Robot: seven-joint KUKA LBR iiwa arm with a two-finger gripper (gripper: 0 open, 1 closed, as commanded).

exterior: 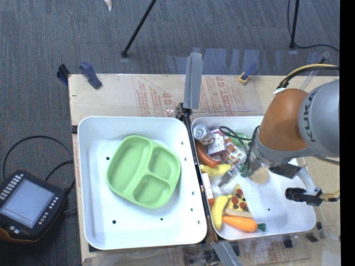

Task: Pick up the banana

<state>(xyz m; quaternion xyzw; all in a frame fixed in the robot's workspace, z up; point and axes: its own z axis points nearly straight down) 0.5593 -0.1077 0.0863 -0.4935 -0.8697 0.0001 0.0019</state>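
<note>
The banana lies in the right bin, near that bin's left wall and toward its front edge, touching a pizza slice toy on its right and just above and left of a carrot. The gripper hangs low over the clutter in the same bin, further back than the banana and apart from it, above another yellow piece beside a can; whether it is spread or pressed together I cannot tell. In the left bin, well left of the banana, rests a green divided plate, and both bins stand on the counter.
</note>
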